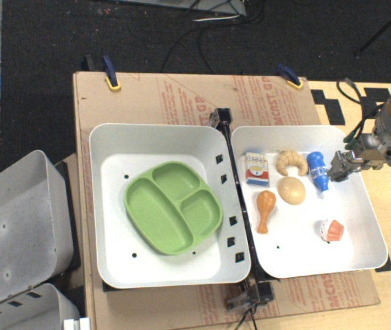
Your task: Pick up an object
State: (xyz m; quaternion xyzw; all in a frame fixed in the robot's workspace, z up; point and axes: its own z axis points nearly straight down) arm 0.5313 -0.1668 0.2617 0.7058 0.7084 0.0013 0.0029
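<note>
**A:** Nearest you in the camera view is the front rim of the two bins. In the left bin [113, 150] there's a green divided tray [173, 206], lying flat. In the right bin [361, 253], the front-most thing is a small red-and-white piece [331, 231], on its own near the front right.

**B:** And the rest of the right bin?

**A:** Further back you have an orange drumstick-shaped toy [265, 210], a pale egg-shaped piece [292, 190] just beside it, a croissant-like piece [291, 160] behind that, and a small red-and-white carton [256, 168] to their left. At the right end of that row is a blue bottle-like object [317, 170].

**B:** Where's the hand?

**A:** The hand [338, 166] reaches in from the right edge, low over the right bin and just beside the blue object, on its right. Whether they touch, you can't tell from here. Nor can you tell how wide the hand stands; it's dark and small in the view. Nothing shows between its parts, so don't count anything as held.

**B:** So which step is this?

**A:** I'd judge the approach, with the blue object the likeliest target. Your next move needs the hand centred over it, not off to its side, then lowered and closed without nudging the egg-shaped piece.
</note>
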